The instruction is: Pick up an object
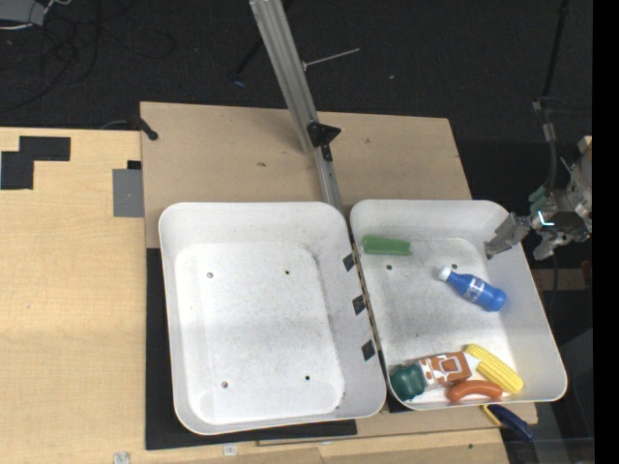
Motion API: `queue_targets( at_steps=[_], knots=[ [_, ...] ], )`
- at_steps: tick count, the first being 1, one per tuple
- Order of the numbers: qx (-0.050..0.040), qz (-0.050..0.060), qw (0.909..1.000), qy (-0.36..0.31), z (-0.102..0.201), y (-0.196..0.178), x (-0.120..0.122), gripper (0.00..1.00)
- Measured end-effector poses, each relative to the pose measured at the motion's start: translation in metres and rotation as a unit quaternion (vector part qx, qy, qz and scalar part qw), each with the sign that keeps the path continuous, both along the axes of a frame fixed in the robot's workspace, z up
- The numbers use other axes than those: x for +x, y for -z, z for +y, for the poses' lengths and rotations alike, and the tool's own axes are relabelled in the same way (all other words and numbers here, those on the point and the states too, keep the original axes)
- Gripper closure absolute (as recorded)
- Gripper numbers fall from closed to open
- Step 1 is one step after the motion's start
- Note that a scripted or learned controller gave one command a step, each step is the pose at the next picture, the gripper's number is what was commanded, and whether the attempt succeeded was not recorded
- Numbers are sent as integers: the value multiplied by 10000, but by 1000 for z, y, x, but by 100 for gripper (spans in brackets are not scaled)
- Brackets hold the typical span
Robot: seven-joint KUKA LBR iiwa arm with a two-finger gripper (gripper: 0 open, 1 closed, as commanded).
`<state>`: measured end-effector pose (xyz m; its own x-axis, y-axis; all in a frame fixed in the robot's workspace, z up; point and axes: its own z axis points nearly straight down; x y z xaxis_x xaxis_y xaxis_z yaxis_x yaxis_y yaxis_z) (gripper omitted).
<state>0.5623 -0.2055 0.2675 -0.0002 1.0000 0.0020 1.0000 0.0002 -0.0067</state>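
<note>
While I hang at the right bin's [503, 213] far right rim, my gripper [530, 232] carries nothing.
My fingers stand apart. In that bin: blue bottle [474, 289] mid-right, green block [386, 246] by the divider, yellow corn [494, 368] and orange piece [473, 391] at the near edge.

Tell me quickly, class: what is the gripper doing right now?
Gripper: at the right bin's far right edge, state cannot be told, nothing seen held.
</note>
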Motion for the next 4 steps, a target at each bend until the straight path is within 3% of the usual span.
queue_targets(
  at_steps=[1, 3, 4],
  knots=[
    [-6, -22, 10000, -5, 0, -3, 1, 0],
    [2, 5, 10000, 5, -9, 112, -6, 0],
    [-59, -128, 9999, 2, -16, 148, 2, 0]
  ],
)
